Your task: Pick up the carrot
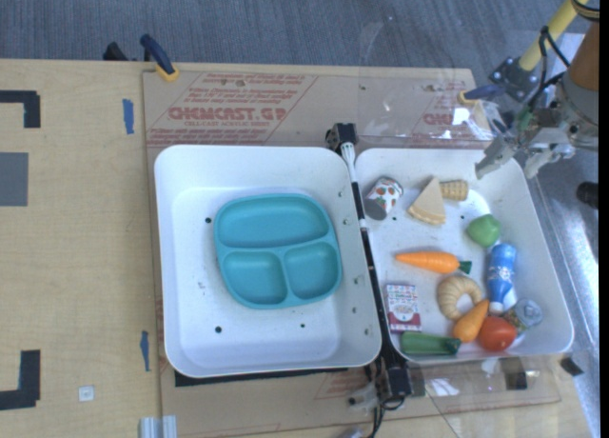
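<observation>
Gripper point(509, 158) hangs over the top right corner of the right bin point(550, 265), its two fingers parted and slanting down, one tip toward the bin's rim and the other just outside it, with nothing between them. It is well apart from the carrot.

Going left to right: the left bin point(181, 236) holds a teal divided tray point(277, 248) with three compartments. In the right bin, a small rounded grey-and-red item point(384, 196) lies near the top left, a red-and-white carton point(402, 306) lower down, and a green vegetable point(429, 343) along the bottom edge. A wedge of cheese point(429, 204) sits beside a cracker point(455, 189). The carrot point(430, 261) lies flat mid-bin, orange tip pointing left, green end to the right. Below it are a croissant point(459, 294), a second orange piece point(471, 321) and a tomato point(497, 333). A green pepper point(483, 230) and a blue bottle point(500, 276) lie further right. The arm point(582, 93) enters from the upper right, wrist tilted down and leftward.
</observation>
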Robot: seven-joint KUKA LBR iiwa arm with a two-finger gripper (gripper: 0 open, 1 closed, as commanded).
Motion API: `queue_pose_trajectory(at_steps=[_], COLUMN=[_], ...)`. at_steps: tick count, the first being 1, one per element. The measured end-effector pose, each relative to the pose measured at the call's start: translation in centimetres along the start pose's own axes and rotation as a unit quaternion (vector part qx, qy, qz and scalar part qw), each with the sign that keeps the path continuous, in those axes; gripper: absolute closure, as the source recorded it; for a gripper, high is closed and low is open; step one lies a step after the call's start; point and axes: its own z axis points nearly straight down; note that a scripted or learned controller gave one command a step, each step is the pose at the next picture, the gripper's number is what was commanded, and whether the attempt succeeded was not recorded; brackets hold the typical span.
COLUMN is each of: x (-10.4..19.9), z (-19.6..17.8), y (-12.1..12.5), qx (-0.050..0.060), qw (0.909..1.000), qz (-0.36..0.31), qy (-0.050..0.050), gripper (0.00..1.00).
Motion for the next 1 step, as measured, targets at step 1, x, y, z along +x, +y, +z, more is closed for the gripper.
queue_pose_trajectory(at_steps=[1], x=[3.50], z=[7.05], y=[-3.43], qx=[-0.004], qw=[1.0000], qz=[-0.007], qy=[-0.002], gripper=[0.00])
